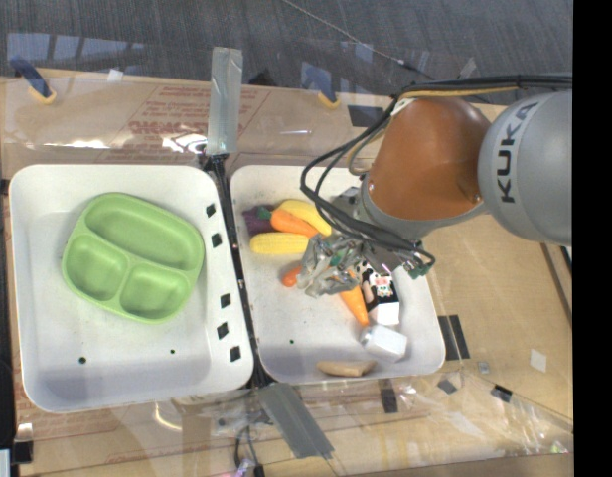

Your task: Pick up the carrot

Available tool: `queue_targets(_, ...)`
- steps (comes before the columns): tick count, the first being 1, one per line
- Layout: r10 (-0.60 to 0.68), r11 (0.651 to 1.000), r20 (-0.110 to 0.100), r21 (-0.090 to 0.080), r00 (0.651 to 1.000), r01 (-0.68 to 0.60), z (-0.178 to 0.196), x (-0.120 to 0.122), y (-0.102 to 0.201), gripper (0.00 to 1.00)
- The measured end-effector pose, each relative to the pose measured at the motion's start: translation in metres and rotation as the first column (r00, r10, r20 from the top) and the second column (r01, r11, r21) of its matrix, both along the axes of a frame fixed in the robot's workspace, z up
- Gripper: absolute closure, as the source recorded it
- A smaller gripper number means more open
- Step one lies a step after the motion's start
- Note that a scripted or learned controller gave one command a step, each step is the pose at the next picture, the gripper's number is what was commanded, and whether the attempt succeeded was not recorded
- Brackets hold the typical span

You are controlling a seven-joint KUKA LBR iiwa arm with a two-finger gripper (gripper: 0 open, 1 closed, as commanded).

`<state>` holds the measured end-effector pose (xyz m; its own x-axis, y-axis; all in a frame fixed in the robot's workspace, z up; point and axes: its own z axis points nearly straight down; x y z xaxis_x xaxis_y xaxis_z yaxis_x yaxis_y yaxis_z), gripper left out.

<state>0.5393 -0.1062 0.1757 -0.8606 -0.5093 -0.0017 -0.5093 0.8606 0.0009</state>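
An orange carrot [356, 305] lies in the right bin [286, 351], pointing down and to the right, its upper end under the gripper. A second orange, carrot-like piece [293, 224] rests among the toy food at the bin's back left. A small orange bit [290, 277] shows just left of the gripper. My gripper [324, 267] hangs low over the middle of the right bin, right at the carrot's upper end, below the arm's orange band [425, 162]. Cables and the wrist hide the contact.
Yellow corn [276, 243], a yellow piece [304, 211] and a purple piece [256, 214] crowd the right bin's back left. A white block [385, 342] and a small card [382, 288] lie right of the carrot, a tan piece [346, 369] near the front wall. A green divided plate [134, 256] sits in the left bin.
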Motion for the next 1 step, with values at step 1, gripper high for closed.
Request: queue_targets(1, 0.062, 0.998, -0.003, -0.002, 0.998, -0.062, -0.0088, -0.0054, -0.0969, 1.00)
